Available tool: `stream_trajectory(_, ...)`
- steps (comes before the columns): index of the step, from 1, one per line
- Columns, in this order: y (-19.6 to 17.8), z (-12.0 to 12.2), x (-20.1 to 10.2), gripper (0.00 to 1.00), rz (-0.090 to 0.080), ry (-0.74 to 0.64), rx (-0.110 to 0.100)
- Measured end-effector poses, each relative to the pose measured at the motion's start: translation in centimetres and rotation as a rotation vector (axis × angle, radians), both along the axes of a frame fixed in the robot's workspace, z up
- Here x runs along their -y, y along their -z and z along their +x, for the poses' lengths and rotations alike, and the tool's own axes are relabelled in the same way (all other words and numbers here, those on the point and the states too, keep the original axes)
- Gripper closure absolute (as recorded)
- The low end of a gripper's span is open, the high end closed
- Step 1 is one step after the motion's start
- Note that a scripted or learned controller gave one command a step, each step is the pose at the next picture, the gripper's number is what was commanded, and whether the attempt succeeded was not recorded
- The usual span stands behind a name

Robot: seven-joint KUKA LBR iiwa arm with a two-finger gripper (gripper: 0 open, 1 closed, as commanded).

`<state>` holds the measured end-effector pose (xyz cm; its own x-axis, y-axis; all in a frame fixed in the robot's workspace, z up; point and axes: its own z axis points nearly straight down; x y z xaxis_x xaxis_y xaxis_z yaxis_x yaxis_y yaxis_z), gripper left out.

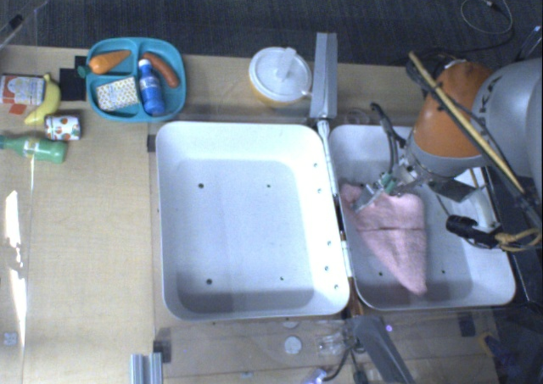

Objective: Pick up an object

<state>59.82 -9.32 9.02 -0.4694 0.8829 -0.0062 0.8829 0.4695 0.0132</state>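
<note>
A pink cloth [392, 231] lies crumpled in the right bin [475, 276], spread from its left wall toward the middle. My gripper [379, 190] is down at the cloth's upper edge, touching or just above the fabric. The grey arm with its orange band [450, 119] comes in from the right above the bin's far half. The gripper's tip is small and partly lost against the cloth.
The left bin [246, 213] sits beside the right one, separated by a shared rim. On the bench behind stand a blue divided tray [136, 77] with toy food, a white lidded cup [280, 75], and small items at far left [38, 115]. Cables hang at the right.
</note>
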Motion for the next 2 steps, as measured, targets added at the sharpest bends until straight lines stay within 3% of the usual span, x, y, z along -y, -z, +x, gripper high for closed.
stream_trajectory(1, -1.32, 0.32, 0.0, 1.0, -0.002, 0.0, 0.01)
stream_trajectory(2, -1.32, 0.31, 0.01, 0.0, -0.002, 0.0, 0.01)
